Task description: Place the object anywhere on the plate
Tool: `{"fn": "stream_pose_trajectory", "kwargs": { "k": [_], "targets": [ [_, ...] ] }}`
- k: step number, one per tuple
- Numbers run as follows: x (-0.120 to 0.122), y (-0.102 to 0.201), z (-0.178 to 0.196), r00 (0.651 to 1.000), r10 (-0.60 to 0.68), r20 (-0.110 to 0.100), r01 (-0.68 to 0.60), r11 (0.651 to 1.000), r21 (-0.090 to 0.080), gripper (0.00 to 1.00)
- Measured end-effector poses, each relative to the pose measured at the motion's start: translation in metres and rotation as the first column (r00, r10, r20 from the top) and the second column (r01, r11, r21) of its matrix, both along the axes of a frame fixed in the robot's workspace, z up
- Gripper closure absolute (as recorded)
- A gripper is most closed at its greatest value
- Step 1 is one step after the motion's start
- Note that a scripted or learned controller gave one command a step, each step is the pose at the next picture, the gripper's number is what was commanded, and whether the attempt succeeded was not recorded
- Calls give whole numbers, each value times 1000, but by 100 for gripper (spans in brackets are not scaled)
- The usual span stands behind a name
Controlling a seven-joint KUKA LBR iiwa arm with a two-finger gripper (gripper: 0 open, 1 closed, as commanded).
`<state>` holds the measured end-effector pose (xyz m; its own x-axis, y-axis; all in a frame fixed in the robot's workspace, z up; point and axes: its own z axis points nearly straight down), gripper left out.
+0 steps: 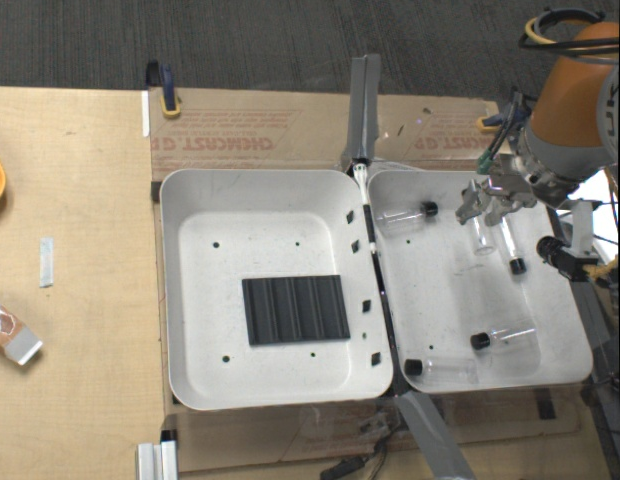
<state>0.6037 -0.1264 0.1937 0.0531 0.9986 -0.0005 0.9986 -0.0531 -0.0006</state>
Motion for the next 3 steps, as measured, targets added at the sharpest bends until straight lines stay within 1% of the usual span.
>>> {"fn": "stream_pose_trajectory", "kwargs": {
  "k": [1,2,3],
  "targets": [
    [-48,94,131,998,55,-1,-55,998,-1,100],
    [-73,178,146,987,158,-2,-158,987,-1,100],
    [-126,237,106,885,466,-4,-466,885,0,100]
  ]
}}
